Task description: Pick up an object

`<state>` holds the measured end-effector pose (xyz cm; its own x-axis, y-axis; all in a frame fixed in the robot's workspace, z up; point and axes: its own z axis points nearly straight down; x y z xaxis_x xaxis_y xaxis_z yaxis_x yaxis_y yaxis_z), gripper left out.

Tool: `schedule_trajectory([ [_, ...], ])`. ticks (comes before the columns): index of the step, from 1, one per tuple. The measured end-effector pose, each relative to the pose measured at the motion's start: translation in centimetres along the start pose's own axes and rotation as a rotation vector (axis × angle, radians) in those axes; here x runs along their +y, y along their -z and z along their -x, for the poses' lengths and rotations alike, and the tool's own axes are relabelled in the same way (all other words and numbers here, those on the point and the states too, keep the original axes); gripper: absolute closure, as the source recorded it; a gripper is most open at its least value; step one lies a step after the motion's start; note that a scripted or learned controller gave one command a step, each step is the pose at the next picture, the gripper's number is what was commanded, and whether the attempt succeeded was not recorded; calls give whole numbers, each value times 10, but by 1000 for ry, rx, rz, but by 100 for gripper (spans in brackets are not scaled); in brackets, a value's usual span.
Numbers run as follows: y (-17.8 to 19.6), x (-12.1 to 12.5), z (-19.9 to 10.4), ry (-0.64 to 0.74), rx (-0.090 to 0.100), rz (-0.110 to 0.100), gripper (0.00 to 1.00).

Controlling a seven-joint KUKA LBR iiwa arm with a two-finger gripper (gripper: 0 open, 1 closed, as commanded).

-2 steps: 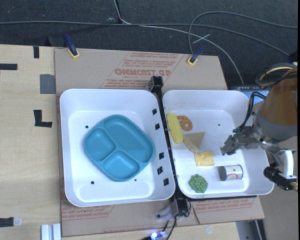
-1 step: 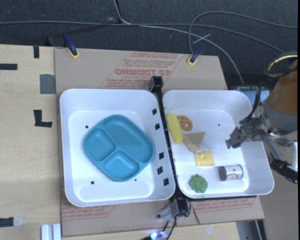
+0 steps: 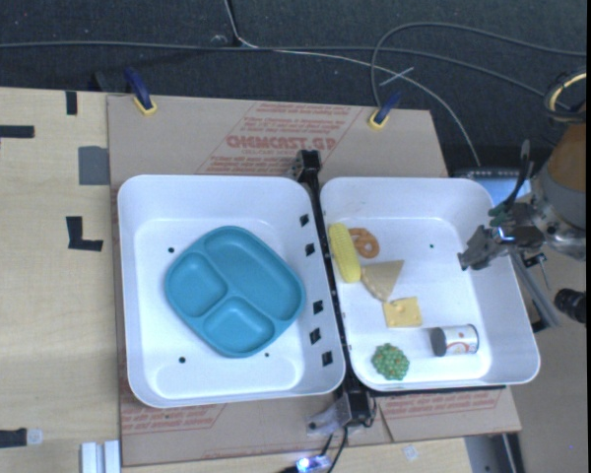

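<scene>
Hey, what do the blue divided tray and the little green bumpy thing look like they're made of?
Blue tray: probably moulded plastic, smooth and matte with an even colour and rounded compartments. Green piece: looks like a plastic toy broccoli with a knobbly surface, though it's too small to be sure.

Even, bright overhead light; slightly soft focus.
</scene>
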<state>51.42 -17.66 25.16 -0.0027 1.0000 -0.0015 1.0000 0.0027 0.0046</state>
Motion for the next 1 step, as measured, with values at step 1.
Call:
schedule_trajectory([
  [1, 12, 1, 0, -1, 1, -4, 100],
])
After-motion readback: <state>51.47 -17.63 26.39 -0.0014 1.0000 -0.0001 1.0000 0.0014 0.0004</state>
